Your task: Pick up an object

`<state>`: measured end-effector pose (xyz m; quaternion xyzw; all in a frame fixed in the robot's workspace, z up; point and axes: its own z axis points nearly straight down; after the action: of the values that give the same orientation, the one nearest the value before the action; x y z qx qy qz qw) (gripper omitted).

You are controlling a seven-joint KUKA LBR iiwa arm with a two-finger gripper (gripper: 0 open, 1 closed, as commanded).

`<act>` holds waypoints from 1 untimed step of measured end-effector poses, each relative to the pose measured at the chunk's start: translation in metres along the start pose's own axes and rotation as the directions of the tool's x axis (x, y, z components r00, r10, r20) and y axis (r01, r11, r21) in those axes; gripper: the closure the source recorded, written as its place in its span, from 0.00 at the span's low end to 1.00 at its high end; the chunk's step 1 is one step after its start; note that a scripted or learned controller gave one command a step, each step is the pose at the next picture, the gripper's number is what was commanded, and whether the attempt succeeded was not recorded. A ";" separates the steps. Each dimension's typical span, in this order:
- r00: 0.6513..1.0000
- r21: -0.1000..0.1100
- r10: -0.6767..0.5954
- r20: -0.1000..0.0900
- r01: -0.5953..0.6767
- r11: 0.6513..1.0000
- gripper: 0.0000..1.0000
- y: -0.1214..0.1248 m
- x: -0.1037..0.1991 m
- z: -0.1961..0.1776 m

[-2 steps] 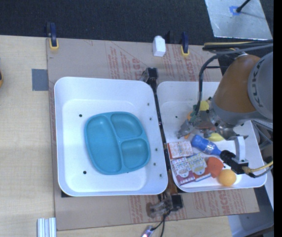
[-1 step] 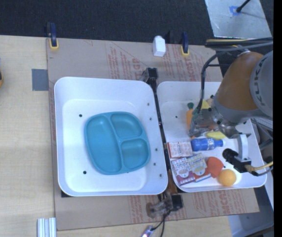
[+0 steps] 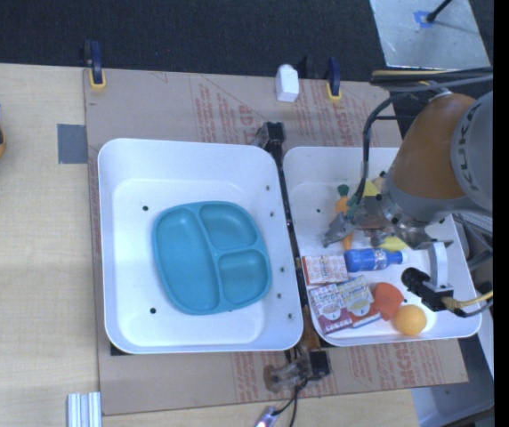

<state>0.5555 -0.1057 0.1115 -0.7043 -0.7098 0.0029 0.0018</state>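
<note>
Bench: wood top, cardboard sheet, two white bins. Left bin [image 3: 112,238]: teal divided plate [image 3: 210,256]. Right bin [image 3: 312,172]: clutter. Gripper [image 3: 342,231], pincer state cannot be told, hangs over the blue bottle [image 3: 372,259], which lies just below-right of it, long axis left-right. Nearby: printed packets [image 3: 339,290], lettering unreadable; orange ball [image 3: 409,320].

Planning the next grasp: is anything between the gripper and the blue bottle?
Nothing visible. The gripper hangs in the right bin, just left of and above the blue bottle, with bare white floor between them.
</note>
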 end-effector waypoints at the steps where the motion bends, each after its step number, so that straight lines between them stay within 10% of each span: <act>1: 1.000 -0.005 0.003 0.000 -0.003 1.000 0.00 0.012 0.005 0.020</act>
<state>0.5678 -0.1009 0.0917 -0.7054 -0.7088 0.0010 -0.0001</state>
